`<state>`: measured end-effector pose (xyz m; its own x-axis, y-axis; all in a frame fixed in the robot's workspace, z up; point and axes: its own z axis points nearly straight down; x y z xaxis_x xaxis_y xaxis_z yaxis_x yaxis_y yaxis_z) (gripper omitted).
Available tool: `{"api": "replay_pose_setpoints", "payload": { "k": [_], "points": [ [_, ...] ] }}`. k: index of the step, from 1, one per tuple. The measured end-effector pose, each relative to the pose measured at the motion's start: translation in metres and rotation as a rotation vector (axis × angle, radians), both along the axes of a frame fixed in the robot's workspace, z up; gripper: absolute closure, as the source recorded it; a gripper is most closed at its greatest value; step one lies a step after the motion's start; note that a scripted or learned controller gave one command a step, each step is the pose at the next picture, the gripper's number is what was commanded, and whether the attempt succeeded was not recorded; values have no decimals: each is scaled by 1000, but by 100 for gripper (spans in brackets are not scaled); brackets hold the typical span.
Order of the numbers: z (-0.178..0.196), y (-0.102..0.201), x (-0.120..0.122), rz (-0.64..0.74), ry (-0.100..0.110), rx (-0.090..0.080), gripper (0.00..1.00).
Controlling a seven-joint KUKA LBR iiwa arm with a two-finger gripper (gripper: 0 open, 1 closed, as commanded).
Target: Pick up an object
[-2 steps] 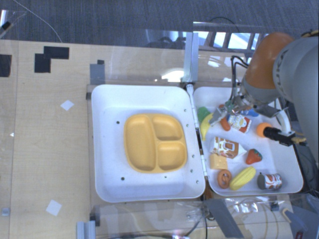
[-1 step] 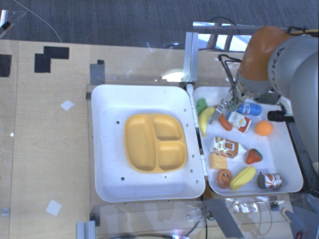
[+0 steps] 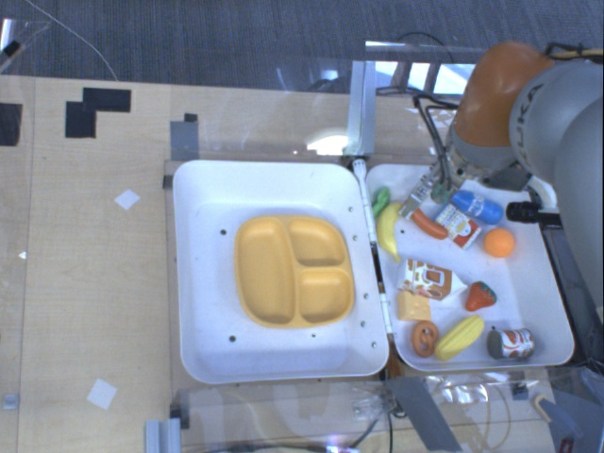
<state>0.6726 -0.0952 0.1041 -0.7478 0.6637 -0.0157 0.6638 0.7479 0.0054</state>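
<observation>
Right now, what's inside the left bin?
The left bin holds one yellow divided tray, three compartments, nothing visible in them. The bin floor under the tray is covered, so anything beneath it can't be seen.

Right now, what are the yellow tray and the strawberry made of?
The yellow tray looks like moulded plastic: one even colour, smooth rounded compartments, a soft sheen. The strawberry seems to be toy plastic too, solid red with a flat green top, though it is too small to be sure. Both sit in white bins that look like matte plastic.

One fixed camera looks down at a slant on both white bins (image 3: 274, 182) from above.
</observation>
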Motion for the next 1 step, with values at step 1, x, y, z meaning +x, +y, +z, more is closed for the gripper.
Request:
{"api": "replay_pose_setpoints", "payload": {
  "k": [1],
  "points": [
    [87, 60, -10, -280, 0, 12, 100]
  ]
}}
